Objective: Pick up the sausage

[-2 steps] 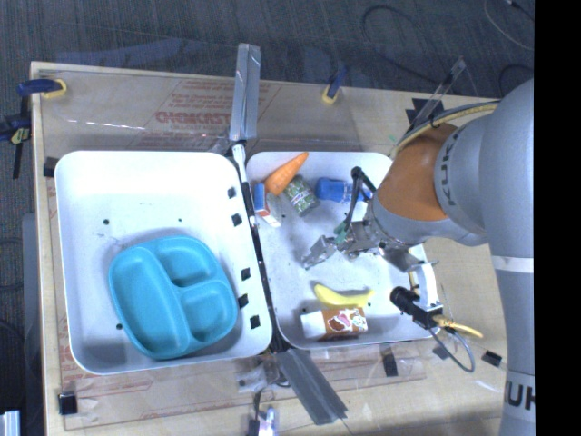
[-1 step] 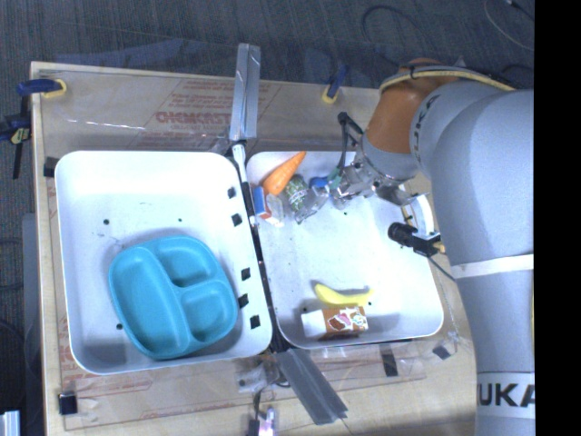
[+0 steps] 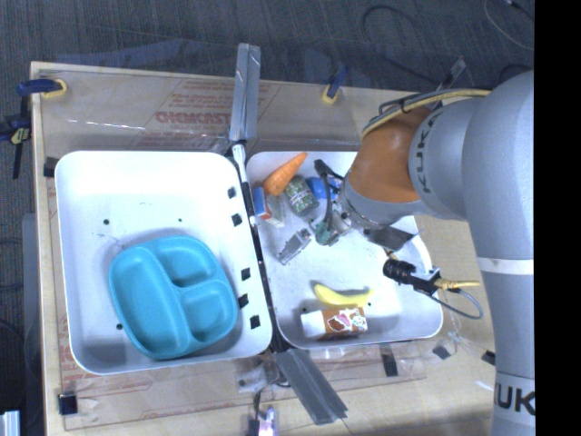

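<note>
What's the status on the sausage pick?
Pincer low in right bin, fingers' state unclear. Sausage not identifiable from here. Carrot, banana, small carton around it; blue tray in left bin.

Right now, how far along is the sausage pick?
Done: the arm has reached over the right bin, with the end effector low beside the carrot and some small items. In hand: nothing visibly gripped. Left: I cannot pick out the sausage among that clutter, so the grasp and lift remain. The banana and blue tray lie untouched.
</note>
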Robot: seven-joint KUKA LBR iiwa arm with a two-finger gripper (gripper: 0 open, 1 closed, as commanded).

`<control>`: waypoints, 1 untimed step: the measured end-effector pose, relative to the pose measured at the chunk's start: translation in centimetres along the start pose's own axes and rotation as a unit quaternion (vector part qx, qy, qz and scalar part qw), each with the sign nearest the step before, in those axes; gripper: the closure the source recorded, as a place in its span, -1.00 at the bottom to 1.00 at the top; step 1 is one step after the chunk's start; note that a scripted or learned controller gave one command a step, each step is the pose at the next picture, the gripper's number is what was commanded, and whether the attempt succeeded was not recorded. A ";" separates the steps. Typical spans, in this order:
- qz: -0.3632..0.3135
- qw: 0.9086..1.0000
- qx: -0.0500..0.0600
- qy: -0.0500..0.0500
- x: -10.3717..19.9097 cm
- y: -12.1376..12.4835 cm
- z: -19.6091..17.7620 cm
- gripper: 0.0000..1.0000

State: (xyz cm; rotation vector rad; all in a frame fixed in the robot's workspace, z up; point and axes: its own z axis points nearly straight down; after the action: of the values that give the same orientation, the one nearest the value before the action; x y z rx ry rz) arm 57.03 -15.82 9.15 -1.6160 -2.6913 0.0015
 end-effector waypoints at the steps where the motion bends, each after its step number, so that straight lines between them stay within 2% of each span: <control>1: -0.046 0.999 0.022 0.013 -1.2 5.9 -2.5 -1.00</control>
State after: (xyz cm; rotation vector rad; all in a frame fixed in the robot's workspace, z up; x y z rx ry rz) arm 62.80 -14.06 11.65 -1.4678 -2.7234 0.0380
